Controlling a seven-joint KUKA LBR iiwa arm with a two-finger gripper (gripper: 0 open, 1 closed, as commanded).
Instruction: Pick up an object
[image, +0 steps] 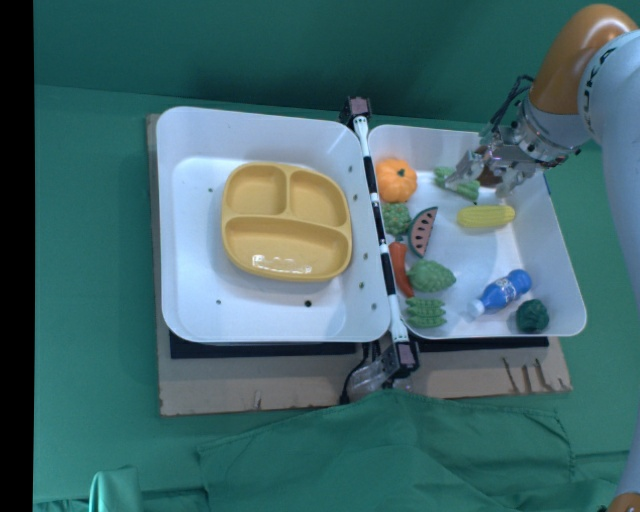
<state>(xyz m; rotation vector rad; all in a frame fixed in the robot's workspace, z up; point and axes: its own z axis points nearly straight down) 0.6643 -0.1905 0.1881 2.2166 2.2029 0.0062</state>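
bins (200, 300): glossy white plastic | tray (287, 221): glossy yellow plastic | cloth (100, 250): matt green

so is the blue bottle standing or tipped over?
Tipped over. The blue bottle lies on its side on the right bin floor, white cap end pointing lower left.

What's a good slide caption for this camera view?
Arm's pincer hovers over the right bin of toy foods, near the corn; yellow tray sits in the left bin.

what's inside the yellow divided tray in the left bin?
Nothing visible: all three compartments of the yellow tray show bare plastic with some glare. It sits in the left bin. Whatever lies under the tray is covered.
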